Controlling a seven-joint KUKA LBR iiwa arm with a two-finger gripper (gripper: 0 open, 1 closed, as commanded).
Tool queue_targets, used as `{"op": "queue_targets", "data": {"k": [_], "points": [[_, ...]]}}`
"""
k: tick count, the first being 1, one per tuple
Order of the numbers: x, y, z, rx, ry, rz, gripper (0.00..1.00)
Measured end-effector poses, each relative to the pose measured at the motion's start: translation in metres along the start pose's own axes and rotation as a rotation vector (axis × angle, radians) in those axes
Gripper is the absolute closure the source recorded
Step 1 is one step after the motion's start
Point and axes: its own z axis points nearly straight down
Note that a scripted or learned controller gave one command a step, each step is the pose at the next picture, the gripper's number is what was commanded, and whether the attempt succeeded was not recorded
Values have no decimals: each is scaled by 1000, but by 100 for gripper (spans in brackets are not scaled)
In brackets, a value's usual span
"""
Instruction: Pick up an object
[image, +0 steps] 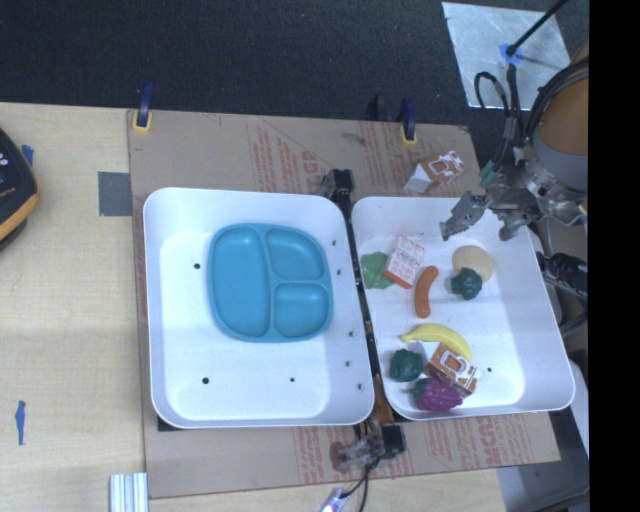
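My gripper (488, 222) hangs over the far right part of the right bin (535, 320), open, with nothing between its fingers (461, 220). Just below it lie a cream-coloured round item (473, 259) and a dark green broccoli piece (466, 285). Further left in the same bin are a red-and-white packet (405, 261), a red sausage (425, 290) and a green leaf (374, 270). Near the bin's front lie a banana (437, 337), a dark green item (405, 365), an orange packet (456, 369) and purple grapes (438, 395).
The left bin (180, 380) holds a blue divided plate (269, 281). A small orange-and-white packet (437, 170) lies on the cardboard behind the right bin. Cables and the arm's orange band (566, 120) crowd the far right.
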Motion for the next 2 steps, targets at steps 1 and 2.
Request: {"op": "queue_targets", "data": {"k": [1,2], "points": [[21,-1,114,2,-1,0,0],[-4,-6,166,1,-1,1,0]]}}
